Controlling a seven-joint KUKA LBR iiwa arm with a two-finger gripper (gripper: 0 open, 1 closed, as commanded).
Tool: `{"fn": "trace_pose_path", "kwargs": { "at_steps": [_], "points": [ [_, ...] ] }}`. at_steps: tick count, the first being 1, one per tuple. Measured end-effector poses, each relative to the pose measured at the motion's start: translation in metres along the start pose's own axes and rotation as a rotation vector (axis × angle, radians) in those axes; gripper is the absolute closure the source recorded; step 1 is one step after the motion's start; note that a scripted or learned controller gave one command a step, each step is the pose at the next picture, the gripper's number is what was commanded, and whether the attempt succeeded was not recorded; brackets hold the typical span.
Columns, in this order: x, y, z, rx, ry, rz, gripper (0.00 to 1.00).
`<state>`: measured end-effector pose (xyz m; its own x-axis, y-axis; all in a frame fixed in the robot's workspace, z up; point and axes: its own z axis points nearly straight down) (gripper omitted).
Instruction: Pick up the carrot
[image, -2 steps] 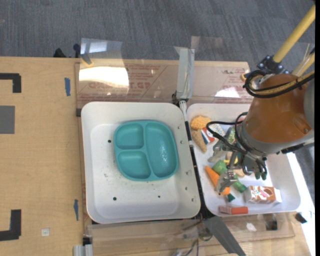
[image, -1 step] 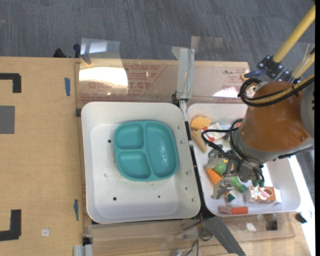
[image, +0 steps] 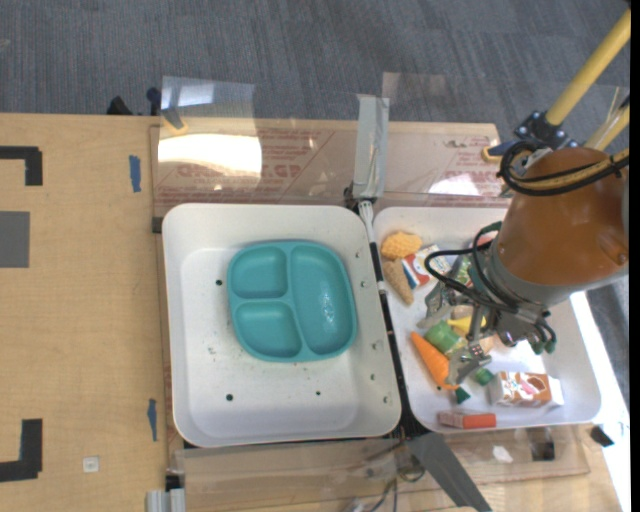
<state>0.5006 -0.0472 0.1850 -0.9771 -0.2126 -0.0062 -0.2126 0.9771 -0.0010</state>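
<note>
Carrot (image: 431, 358) lies slanted in the right bin (image: 583, 375), touching green pieces and near the bin's left wall. The gripper (image: 478, 345) hangs just beside its right end; whether the claw is spread or pressed together cannot be told. A good grasp probably goes across the narrow body. Open room is little: toys crowd around, while the left bin (image: 190, 330) with the teal plate (image: 292, 300) is free.

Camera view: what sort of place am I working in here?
Probably a lab test bench, not a kitchen: two white bins on a taped wooden board, toy food like the carrot, and a teal divided plate.
</note>
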Motion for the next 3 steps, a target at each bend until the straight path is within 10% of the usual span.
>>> {"fn": "trace_pose_path", "kwargs": {
  "at_steps": [1,2,3],
  "points": [
    [0.01,0.016,0.0,-0.001,0.003,-0.028,0.0],
    [0.01,0.013,0.0,-0.002,0.0,-0.387,0.0],
    [0.019,-0.058,0.036,-0.003,0.007,-0.381,0.0]
  ]
}}
